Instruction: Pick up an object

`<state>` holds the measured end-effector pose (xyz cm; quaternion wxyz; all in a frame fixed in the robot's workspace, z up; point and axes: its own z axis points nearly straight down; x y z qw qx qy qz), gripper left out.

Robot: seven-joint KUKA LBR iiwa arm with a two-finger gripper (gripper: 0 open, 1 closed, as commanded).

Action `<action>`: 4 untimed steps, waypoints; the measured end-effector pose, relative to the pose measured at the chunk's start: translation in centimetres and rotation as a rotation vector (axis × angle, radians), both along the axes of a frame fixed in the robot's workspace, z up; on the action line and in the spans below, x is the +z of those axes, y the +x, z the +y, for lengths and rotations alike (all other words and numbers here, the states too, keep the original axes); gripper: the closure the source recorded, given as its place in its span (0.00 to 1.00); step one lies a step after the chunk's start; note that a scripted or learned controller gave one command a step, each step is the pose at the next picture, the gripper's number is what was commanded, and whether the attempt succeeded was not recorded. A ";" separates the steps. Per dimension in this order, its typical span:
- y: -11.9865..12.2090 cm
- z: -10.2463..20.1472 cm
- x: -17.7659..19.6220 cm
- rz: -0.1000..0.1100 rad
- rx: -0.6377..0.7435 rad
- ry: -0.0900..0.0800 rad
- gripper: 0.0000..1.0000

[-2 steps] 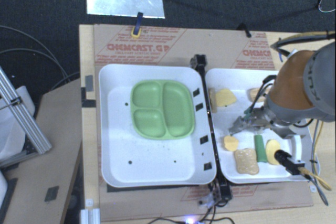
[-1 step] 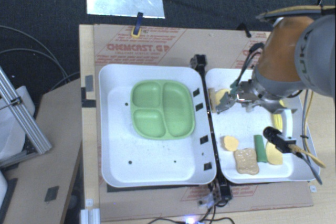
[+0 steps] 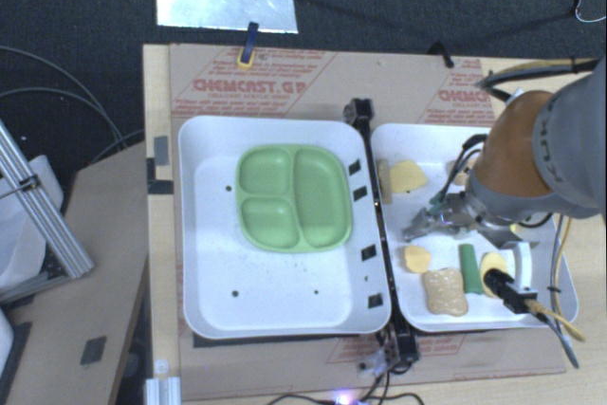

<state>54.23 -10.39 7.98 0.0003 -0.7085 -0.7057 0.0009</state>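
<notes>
Down at the front edge, the left bin [image 3: 204, 299] is a shallow glossy white tub with a pale green three-section plate [image 3: 291, 197] sitting in the middle. Next door, the right bin [image 3: 394, 299] holds the small stuff — two yellow chunks [image 3: 409, 174] [image 3: 416, 258], a lumpy tan piece [image 3: 445, 290], a green stick [image 3: 468, 267]. The gripper [image 3: 414, 227] hangs low between the yellow chunks — metal fingers close together at the tip, nothing pinched. Can't tell if it's touching the floor.
</notes>
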 end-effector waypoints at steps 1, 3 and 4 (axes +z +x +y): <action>-5.6 8.0 11.0 -0.008 0.014 0.005 0.00; -4.6 18.2 10.4 0.002 0.005 0.002 0.00; 0.1 22.2 1.6 -0.008 0.007 0.004 0.00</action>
